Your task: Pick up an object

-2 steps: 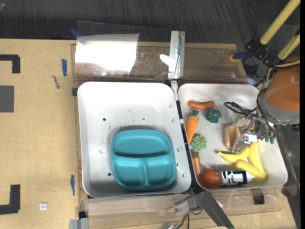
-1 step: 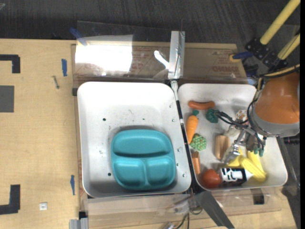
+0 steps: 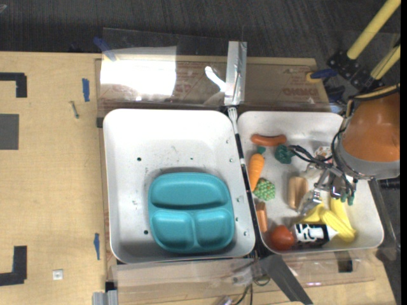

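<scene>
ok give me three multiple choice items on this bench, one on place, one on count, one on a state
1. The teal tray lies in:
A. the left bin
B. the right bin
C. neither bin

2. White bins:
A. one
B. two
C. three

3. The gripper is:
A. over the left bin
B. over the right bin, above the toys
C. off the bench

Answers:
1 A, the tray sits in the left bin.
2 B, two lie side by side.
3 B, it hangs in the right bin by the banana and bread.
</scene>
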Robot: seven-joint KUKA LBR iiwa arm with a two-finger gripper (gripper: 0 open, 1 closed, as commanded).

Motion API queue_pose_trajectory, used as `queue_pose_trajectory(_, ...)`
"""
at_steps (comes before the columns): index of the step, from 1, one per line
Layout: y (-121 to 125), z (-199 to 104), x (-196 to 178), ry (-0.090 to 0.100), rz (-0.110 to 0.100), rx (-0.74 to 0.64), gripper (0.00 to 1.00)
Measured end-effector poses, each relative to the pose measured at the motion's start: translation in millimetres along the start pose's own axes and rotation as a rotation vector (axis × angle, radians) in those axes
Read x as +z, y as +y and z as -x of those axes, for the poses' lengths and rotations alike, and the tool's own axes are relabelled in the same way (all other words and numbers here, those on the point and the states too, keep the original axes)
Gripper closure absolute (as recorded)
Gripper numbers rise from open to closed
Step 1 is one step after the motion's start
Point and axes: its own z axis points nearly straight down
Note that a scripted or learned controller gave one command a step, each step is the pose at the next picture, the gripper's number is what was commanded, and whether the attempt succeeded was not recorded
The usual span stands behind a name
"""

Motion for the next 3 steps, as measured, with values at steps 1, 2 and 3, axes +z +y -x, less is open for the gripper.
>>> queue_pose_trajectory(1, 41, -54, 3, -0.036, 0.007, -0.281, 1.0)
queue_pose_trajectory(2, 90, -37, -134, 0.002, 0.002, -0.499, 1.0)
queue_pose_trajectory(3, 26, 11, -3, -0.005, -0.001, -0.647, 1.0)
